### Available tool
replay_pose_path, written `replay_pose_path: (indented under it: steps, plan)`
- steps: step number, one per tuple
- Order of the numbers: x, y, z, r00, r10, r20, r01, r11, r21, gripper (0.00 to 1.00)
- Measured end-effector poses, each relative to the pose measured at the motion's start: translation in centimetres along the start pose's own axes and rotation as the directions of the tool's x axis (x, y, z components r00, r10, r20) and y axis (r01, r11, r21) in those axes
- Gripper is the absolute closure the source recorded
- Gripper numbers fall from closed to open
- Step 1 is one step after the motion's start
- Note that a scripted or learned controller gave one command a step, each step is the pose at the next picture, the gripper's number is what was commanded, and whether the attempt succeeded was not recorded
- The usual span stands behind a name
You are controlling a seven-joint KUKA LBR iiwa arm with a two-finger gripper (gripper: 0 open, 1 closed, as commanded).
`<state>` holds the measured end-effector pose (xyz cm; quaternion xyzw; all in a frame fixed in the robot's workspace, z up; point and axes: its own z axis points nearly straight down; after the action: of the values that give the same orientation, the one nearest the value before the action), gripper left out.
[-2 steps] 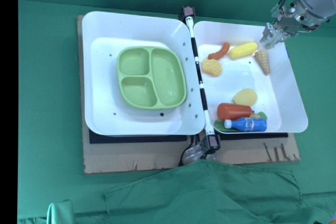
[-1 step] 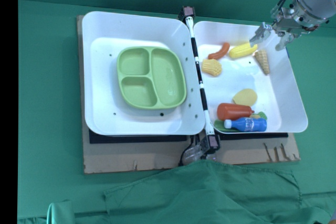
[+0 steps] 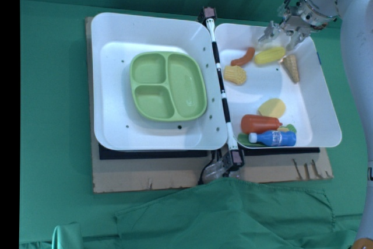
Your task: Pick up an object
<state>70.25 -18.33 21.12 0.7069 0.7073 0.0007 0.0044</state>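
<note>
Approach stage, by the look of it: nothing lifted yet. Gripper (image 3: 285, 35) poised over the far end of the right bin (image 3: 326, 125), fingers spread, nothing between them. Just below and beside it, a yellow corn cob (image 3: 269, 56), with a waffle cone (image 3: 291, 67) to one side and a small sausage (image 3: 243, 56) to the other. Probably aiming at the cob, being the nearest piece.

Elsewhere in the same bin: a stubby corn piece (image 3: 235, 74) near the divider, a yellow lump (image 3: 272, 107) mid-bin, and at the near end a red ketchup bottle (image 3: 260, 123) touching a blue bottle (image 3: 273, 137). Left bin (image 3: 111, 38) with only a green divided plate (image 3: 168, 86).

Next move, as a judgement: drop straight down with the fingers astride the cob across its narrow width, then close and lift. Worth minding the cone close alongside, easily nudged or caught by a finger; also the cob's rounded shape, likely to roll or squirt out under an off-centre pinch.
</note>
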Motion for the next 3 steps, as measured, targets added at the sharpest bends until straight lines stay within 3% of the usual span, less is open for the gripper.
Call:
replay_pose_path:
  steps: [1,2,3]
  plan:
    - [7.8,-5.5,0.3,1.0,-0.002,-0.007,0.002,1.0,0.008,0.0]
    - [11.1,-5.3,-7.6,1.0,-0.001,-0.004,0.001,1.0,-0.006,0.0]
    - [8.1,-13.2,-1.6,1.0,0.01,-0.004,-0.01,1.0,0.014,0.0]
